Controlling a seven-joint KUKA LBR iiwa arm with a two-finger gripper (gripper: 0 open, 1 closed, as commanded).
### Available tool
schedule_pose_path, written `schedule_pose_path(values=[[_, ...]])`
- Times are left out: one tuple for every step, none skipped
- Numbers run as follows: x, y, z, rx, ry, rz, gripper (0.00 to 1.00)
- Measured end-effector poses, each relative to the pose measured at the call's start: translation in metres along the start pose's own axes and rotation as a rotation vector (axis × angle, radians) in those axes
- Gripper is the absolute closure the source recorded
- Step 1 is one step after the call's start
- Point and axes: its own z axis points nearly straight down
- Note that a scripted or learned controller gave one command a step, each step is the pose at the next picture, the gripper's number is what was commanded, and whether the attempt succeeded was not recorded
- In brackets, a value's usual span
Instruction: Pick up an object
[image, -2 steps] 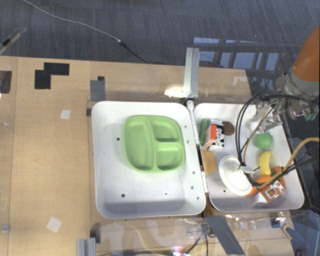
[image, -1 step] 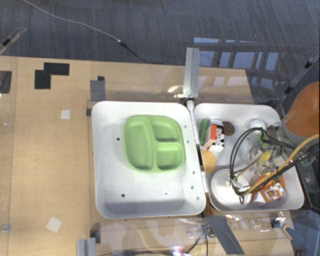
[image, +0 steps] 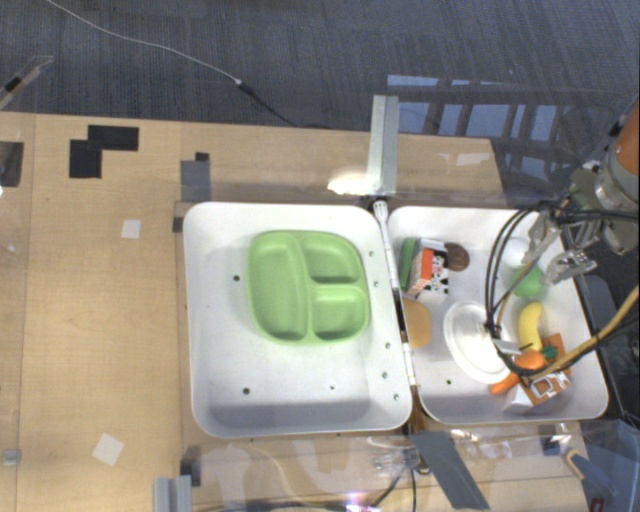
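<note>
My gripper (image: 556, 254) hangs over the right side of the right bin (image: 452, 397), fingers open with nothing between them. Just below and left of it lies a small green object (image: 527, 283), partly covered by the gripper. A yellow banana (image: 530, 325) sits beneath that, next to a white round plate (image: 468, 340). An orange carrot (image: 505, 383) and a brown and white box (image: 545, 386) lie at the bin's front right corner.
A small printed carton (image: 432, 272), a green packet (image: 407, 262), a dark brown round piece (image: 457, 257) and a tan disc (image: 417, 325) lie on the right bin's left side. Black cables (image: 494, 290) loop over the bin. The left bin (image: 205, 300) holds a green divided plate (image: 305, 285).
</note>
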Motion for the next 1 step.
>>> schedule_pose_path(values=[[-0.0436,-0.0437,-0.0184,-0.01,0.005,-0.351,1.0]])
